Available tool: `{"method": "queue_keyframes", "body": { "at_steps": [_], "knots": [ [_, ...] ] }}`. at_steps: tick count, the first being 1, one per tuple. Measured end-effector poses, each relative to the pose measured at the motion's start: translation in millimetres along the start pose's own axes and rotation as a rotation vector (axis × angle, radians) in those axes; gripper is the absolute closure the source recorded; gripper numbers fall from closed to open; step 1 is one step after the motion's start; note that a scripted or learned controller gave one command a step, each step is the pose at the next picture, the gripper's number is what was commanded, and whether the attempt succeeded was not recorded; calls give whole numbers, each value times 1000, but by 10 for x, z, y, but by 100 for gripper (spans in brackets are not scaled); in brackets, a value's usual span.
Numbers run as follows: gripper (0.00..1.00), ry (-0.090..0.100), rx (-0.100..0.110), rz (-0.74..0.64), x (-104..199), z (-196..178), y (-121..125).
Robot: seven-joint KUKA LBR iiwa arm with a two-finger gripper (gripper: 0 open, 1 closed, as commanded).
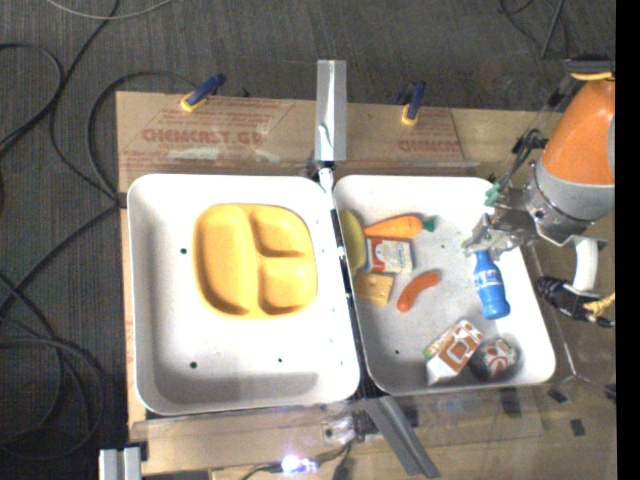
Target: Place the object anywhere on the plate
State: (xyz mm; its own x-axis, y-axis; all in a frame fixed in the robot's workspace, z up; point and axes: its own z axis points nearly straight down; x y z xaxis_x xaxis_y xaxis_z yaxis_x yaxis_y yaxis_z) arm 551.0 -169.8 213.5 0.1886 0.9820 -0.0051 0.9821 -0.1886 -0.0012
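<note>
A yellow divided plate [256, 258] lies in the left bin [160, 368]. The right bin [455, 193] holds the loose objects: an orange carrot [397, 226], a small red and white carton [388, 256], a yellow cheese wedge [375, 289], an orange-red sausage [417, 290], a blue bottle [491, 290], a brown and white box [452, 350] and a dark can [496, 358]. My gripper [487, 232] hangs at the right side of the right bin, just above the blue bottle's white cap end. I cannot tell whether it touches the bottle.
A yellow-green item [352, 240] lies along the right bin's left wall. A metal post [330, 108] stands behind the seam between the bins. Two clamps [202, 92] hold the cardboard at the back. The arm's orange band [590, 133] is at the right edge.
</note>
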Motion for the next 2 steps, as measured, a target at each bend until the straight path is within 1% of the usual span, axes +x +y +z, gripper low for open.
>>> {"method": "queue_keyframes", "body": {
  "at_steps": [1,2],
  "knots": [
    [100,3,1,-86,726,47,153],
    [100,2,-1,-237,1441,-383,271]
  ]
}}
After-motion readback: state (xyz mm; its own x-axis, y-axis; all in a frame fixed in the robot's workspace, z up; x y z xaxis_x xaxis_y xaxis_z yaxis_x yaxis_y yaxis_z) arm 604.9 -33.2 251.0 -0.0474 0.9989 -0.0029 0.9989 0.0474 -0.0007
